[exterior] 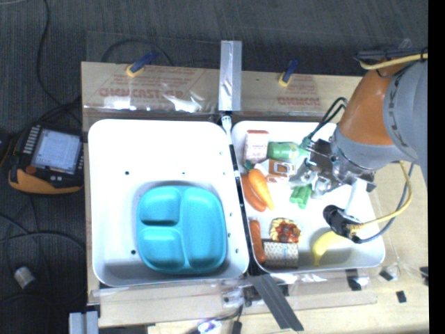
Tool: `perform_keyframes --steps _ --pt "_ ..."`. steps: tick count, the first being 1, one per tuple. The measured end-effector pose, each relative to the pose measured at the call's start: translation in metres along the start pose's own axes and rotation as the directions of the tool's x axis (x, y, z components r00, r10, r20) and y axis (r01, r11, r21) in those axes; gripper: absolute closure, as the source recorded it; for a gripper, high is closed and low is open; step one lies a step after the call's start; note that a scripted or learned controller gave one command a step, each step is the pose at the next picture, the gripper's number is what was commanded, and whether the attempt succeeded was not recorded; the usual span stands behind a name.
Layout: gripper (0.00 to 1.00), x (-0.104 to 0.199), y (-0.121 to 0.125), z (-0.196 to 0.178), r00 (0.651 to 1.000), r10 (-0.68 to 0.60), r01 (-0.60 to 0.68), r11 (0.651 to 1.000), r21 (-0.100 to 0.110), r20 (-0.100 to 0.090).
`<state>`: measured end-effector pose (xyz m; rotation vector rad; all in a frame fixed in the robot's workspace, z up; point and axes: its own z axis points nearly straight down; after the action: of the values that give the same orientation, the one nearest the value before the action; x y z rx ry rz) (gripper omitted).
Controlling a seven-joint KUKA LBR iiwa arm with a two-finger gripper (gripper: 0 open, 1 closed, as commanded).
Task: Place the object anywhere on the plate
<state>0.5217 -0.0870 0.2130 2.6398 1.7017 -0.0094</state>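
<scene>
Looking down at a slant on a worktop (62,256), the camera view is showing two shallow white bins sitting side by side. Nearest the viewer, along the lower edge of the right bin (375,252), a yellow banana (321,245) is lying near the corner, with a slice of toy pizza (284,230) and a dark speckled block (280,255) just to its left. A thin reddish stick (255,234) is lying against that bin's left wall. In the left bin (118,145), a blue plate (182,228) with three compartments is resting toward the lower middle, with nothing on it. Farther up in the right bin, an orange carrot (256,188) is lying at a slant, and a small green object (300,195) is sitting just beside the tool (311,175). The tool is hanging low over the middle of the right bin, among the toys; whether it is spread or pressed together cannot be told, and nothing is visibly pinched in it. Farther still, a green can (283,150) is lying on its side next to a white and red carton (256,147). The grey arm (410,113), with its orange band (368,110), is reaching in from the right. Beyond the bins, a sheet of brown cardboard (160,85) is being held by clips. On the dark floor at far left, a handheld screen device (49,155) is lying.
</scene>
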Motion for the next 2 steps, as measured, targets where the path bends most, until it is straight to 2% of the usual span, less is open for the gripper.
perform_keyframes --steps 1,2 --pt "1.0 0.06 -0.023 0.001 1.0 -0.023 0.023 1.0 0.001 -0.002" --pt "1.0 0.052 0.024 -0.033 0.995 -0.104 0.104 0.995 0.0 -0.001"
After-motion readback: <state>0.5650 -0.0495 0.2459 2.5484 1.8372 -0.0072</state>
